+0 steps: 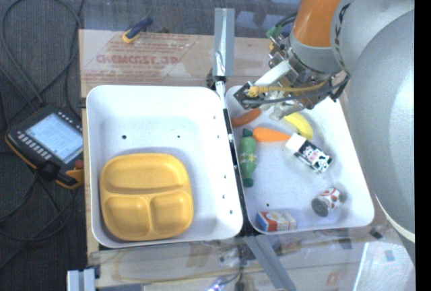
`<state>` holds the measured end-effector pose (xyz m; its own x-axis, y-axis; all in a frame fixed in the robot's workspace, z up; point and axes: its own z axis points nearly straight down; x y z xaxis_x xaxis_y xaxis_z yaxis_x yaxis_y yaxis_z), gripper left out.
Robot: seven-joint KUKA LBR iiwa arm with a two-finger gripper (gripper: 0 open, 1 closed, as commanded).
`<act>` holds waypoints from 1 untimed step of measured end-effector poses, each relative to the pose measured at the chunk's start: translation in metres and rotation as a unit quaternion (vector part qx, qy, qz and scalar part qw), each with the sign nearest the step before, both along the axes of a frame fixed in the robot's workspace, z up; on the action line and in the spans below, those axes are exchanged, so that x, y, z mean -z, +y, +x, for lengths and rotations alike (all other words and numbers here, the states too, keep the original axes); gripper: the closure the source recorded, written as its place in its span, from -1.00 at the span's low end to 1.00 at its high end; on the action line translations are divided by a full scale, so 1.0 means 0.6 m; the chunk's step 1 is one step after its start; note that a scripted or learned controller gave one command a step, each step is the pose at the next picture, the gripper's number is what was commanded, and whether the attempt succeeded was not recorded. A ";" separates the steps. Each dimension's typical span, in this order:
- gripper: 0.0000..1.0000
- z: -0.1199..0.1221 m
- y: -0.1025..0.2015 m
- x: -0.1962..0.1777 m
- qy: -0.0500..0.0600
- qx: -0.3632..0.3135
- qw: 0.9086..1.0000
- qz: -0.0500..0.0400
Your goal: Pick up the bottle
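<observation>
The big grey arm [377, 81] with its orange band [323, 0] reached in over the far end of the right bin [360, 205]. The gripper [269, 98] hung low there, close to the wall between the two bins. Wires and metal bits hid its tip, so nobody could tell if it was open or closed, and nothing showed in its grip.

The green bottle [248, 158] lay on its side, nearer the camera than the gripper and a bit toward the left bin. It lay along the wall that split the bins. It was not touching the gripper.

An orange carrot [271, 135] lay just below the gripper, between it and the bottle's top. A small red thing [244, 117] sat right beside the gripper, toward the left bin. A yellow banana [300, 125] lay next to the gripper on the arm's side. Further toward the camera lay a black and white carton [311, 154], then a little can [328, 201] and a small red and white box [276, 220].

Well off to the left of the gripper, the left bin [135, 108] held a yellow tray [146, 196] with three parts.
</observation>
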<state>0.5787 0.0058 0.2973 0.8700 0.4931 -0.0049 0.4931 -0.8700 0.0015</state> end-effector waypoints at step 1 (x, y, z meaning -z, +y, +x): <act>1.00 0.097 -0.029 -0.125 0.000 -0.216 0.976 0.000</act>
